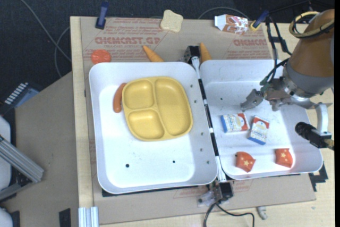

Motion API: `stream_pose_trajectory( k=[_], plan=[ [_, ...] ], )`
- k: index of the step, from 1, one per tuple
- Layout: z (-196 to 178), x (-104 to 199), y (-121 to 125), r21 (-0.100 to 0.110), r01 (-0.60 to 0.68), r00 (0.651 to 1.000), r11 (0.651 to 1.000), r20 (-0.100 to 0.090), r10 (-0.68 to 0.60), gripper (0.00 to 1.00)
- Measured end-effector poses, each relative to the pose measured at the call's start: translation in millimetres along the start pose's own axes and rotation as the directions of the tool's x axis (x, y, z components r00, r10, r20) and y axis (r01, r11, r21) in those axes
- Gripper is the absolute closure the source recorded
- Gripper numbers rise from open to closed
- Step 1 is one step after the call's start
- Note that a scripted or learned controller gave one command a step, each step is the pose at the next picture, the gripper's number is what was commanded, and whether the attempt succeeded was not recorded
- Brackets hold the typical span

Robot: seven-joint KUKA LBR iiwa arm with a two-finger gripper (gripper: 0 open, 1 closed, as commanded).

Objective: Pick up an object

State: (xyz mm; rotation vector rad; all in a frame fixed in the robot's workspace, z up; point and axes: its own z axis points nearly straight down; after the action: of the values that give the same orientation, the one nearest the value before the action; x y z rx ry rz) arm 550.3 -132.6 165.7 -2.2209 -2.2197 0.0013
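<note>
My gripper (pixel 262 103) hangs over the right bin (pixel 228 77), in its upper middle, with its fingers (pixel 249 102) spread open and nothing between them. Just below it lie two small cartons: a blue and white one (pixel 234 123) and a red and blue one (pixel 258 130). Nearer the front rim sit a red strawberry-like piece (pixel 244 161) and a red block (pixel 283 157). None of these touches the gripper.
The left bin (pixel 106 157) holds a yellow divided plate (pixel 158 108) with a red sausage (pixel 117 98) at its left side. Behind the bins on the board lie a bread slice (pixel 171 20), a carrot (pixel 152 53), an orange disc (pixel 101 56) and a small milk carton (pixel 231 23).
</note>
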Motion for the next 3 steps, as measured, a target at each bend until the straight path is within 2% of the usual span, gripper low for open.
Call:
stream_pose_trajectory(
  k=[1, 2, 3],
  plan=[
    [74.6, -3.4, 7.2, -0.016, 0.002, 1.0, 1.0, 0.005, -0.002, 0.0],
    [80.4, -67.6, 67.0, -0.002, 0.0, 1.0, 1.0, 0.002, 0.0, 0.0],
    [81.2, -20.1, 30.8, -0.001, 0.001, 1.0, 1.0, 0.0, -0.001, 0.0]
  ],
)
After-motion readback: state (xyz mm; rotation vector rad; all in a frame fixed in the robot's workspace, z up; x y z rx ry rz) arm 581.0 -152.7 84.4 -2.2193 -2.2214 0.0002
